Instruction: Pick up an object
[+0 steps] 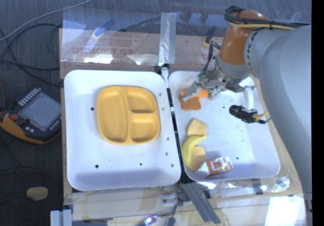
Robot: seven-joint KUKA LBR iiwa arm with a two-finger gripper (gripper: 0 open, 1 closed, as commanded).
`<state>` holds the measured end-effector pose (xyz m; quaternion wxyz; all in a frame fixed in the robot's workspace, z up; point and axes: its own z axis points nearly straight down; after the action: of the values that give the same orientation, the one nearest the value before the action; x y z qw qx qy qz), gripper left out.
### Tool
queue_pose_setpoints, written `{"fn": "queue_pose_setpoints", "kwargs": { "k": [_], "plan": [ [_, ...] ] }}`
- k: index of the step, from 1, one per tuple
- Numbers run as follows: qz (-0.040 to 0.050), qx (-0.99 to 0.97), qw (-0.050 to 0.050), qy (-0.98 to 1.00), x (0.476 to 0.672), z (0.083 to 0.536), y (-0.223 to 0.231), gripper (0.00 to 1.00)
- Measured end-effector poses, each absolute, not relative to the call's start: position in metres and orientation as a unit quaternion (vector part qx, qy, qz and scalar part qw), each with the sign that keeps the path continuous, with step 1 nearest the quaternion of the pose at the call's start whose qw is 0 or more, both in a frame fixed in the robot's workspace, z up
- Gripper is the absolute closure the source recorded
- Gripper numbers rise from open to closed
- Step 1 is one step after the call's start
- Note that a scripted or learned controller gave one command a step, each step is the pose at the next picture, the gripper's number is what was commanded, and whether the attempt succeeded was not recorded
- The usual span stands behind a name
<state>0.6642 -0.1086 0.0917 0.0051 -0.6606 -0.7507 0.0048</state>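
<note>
Left of the divider (169, 108) between the two white bins, a yellow sectioned tray (127, 114) lay flat. Just right of that divider sat an orange block (190, 102), with yellow pieces (194, 144) nearer the camera. Beside the block's far right corner hung the end effector (208, 87); its opening I could not tell.

– where's the arm (283, 63)?
– coming in from the right, orange band at the far side, wrist bent down and leftward.
– and the gripper (200, 90)?
– low, left of the wrist.
</note>
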Motion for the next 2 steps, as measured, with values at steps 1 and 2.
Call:
{"fn": "queue_pose_setpoints", "kwargs": {
  "k": [1, 2],
  "plan": [
    [0.0068, -0.652, 0.007, -0.758, 0.6656, 0.0914, -0.1093, 0.00],
    [0.0059, -0.639, 0.011, -0.769, 0.6654, 0.0915, -0.1140, 0.00]
  ]
}}
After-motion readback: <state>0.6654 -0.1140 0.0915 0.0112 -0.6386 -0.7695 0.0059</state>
